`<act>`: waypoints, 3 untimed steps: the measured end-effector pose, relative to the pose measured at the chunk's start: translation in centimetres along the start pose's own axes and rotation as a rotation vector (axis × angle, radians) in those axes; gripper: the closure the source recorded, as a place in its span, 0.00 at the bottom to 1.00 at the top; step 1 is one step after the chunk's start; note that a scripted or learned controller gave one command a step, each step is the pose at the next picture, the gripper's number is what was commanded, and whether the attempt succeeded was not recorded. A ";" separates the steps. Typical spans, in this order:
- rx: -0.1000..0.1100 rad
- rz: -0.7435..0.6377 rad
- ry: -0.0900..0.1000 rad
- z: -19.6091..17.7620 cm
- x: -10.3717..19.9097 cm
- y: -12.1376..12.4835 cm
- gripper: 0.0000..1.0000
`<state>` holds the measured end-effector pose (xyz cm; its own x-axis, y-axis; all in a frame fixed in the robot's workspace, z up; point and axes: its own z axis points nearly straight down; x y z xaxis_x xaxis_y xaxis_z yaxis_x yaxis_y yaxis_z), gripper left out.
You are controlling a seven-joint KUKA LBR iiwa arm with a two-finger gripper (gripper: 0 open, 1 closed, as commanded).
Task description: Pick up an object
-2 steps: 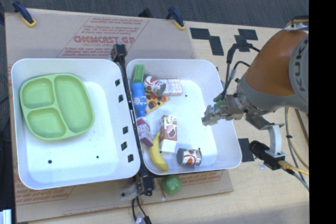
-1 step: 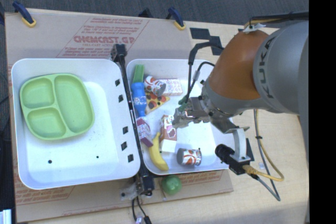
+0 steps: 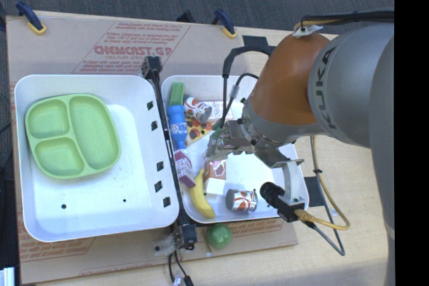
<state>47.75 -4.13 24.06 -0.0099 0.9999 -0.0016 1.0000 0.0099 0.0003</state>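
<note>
A KUKA arm (image 3: pixel 315 87), grey with an orange band, is seen lowered over the right bin (image 3: pixel 295 157) of two white bins on a bench (image 3: pixel 87 30), its end effector (image 3: pixel 224 140) set among a clutter of small items near the bin's middle. Whether the end effector is apart, together or clamped on anything cannot be told, since the wrist hides much of it from above.

No single object is named for the pick. Candidates are gathered in the right bin: a banana (image 3: pixel 199 197) along the left wall, a small can (image 3: pixel 242 199) lying just beside it near the front edge, a red-and-white carton (image 3: pixel 216 174) directly below the end effector, a blue bottle (image 3: pixel 176 126) and a green stick (image 3: pixel 176 93) by the divider. A green divided plate (image 3: pixel 70 136) is held in the left bin (image 3: pixel 100 211), and a green ball (image 3: pixel 218 235) lies outside on the bench.

A clean grasp would be best served by one isolated item being centred upon, the carton being nearest, with the descent kept vertical so that neighbours are not nudged, and closure confirmed before any lift is made.
</note>
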 end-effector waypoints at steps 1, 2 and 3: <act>0.000 -0.005 0.000 -1.0 0.0 0.1 1.00; 0.005 0.003 0.001 1.9 -0.8 -0.2 1.00; 0.005 0.003 0.001 4.4 -4.3 -0.2 1.00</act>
<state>47.59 -8.41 19.66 -0.0068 1.0000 -0.0004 1.0000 0.0068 -0.0045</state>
